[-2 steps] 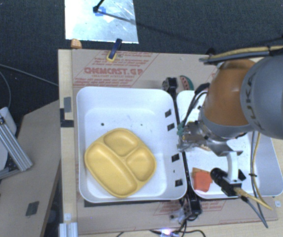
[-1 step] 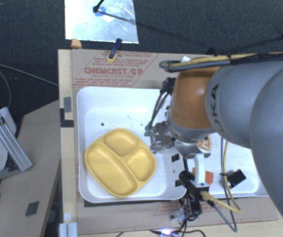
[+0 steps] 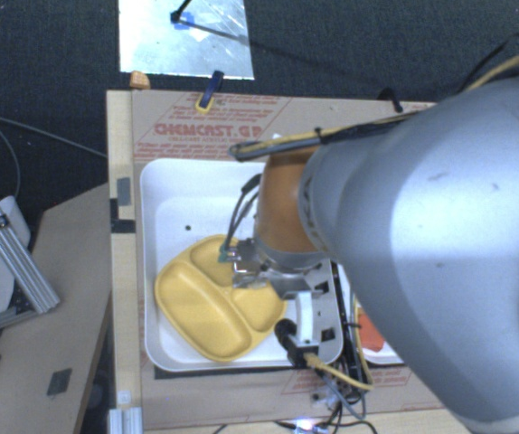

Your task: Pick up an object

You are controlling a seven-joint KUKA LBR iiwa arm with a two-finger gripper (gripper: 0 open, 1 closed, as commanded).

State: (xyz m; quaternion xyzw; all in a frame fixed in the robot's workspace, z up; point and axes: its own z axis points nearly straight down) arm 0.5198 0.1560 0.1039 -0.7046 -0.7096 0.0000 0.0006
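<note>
A yellow divided tray (image 3: 207, 304) lies in the left white bin (image 3: 174, 197), toward its near side. The grey arm with its orange band reaches over the bin from the right and covers the tray's right part. My gripper (image 3: 252, 278) is down at the tray's right side, hidden under the wrist. An orange-red object (image 3: 370, 331) peeks out in the right bin, mostly behind the arm.
The two bins sit on a brown cardboard sheet (image 3: 214, 120). A blue and yellow clip (image 3: 210, 91) lies on the sheet's far edge. A shiny metal plate (image 3: 185, 25) lies beyond it. Aluminium framing (image 3: 6, 251) stands at left.
</note>
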